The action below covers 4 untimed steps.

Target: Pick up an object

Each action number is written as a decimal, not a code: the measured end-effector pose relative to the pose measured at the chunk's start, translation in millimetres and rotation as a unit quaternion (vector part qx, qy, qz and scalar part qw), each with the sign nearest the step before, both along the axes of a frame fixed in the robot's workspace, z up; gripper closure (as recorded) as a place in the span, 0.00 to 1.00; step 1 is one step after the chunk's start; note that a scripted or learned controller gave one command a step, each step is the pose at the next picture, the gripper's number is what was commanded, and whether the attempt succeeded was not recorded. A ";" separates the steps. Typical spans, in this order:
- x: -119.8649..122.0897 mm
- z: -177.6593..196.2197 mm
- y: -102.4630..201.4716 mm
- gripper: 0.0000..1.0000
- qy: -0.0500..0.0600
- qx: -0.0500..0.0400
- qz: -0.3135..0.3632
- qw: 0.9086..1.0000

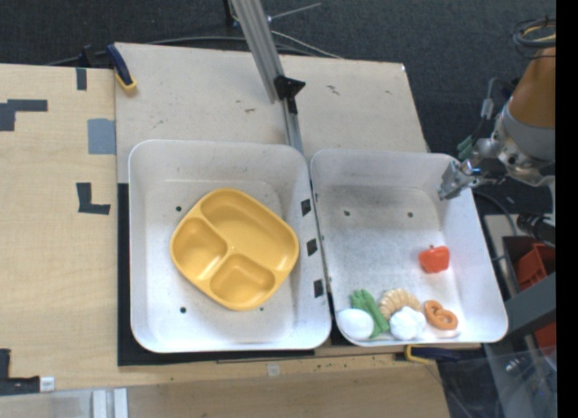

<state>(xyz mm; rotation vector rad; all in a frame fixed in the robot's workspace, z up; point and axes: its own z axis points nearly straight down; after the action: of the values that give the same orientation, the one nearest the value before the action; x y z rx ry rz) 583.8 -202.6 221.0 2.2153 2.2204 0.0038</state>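
Two shallow white bins sit side by side on the counter (pixel 226 91), a pale board with scuffs and a few dark marks. The left bin (pixel 144 227) holds a yellow divided plate (pixel 235 247) with three compartments, lying flat and turned at an angle near the bin's middle.

The right bin (pixel 379 172) carries the small objects, all gathered toward its near and right parts. A red toy pepper (pixel 434 259) with a small stub on top stands by itself near the right wall, well apart from the others. Along the near edge, from left to right, lie a white egg-shaped piece (pixel 355 322), a green leafy toy (pixel 367 305) just behind and touching it, a tan ridged piece (pixel 397 300) like a pastry or shell, a second white rounded lump (pixel 407 322), and an orange ring-shaped pretzel or doughnut toy (pixel 442 316). These five crowd together, touching or nearly touching.

The arm enters from the right, its orange band (pixel 542 91) high above the grey wrist. The gripper (pixel 454 180) hangs over the right bin's far right rim, above and well apart from the red pepper and the cluster. Nothing is seen between its fingers; whether they are spread or closed cannot be told at this size.

A slanted metal rail (pixel 257 37) crosses the counter behind the bins.
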 end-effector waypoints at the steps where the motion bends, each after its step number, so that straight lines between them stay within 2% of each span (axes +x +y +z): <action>1: 1.2 51.7 0.3 1.00 0.000 0.000 0.000 1.000; 4: 28.9 18.3 168.3 1.00 0.004 0.002 0.002 1.000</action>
<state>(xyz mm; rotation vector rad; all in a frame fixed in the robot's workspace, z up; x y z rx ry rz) 612.7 -34.3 239.3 2.2161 2.2317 -0.0023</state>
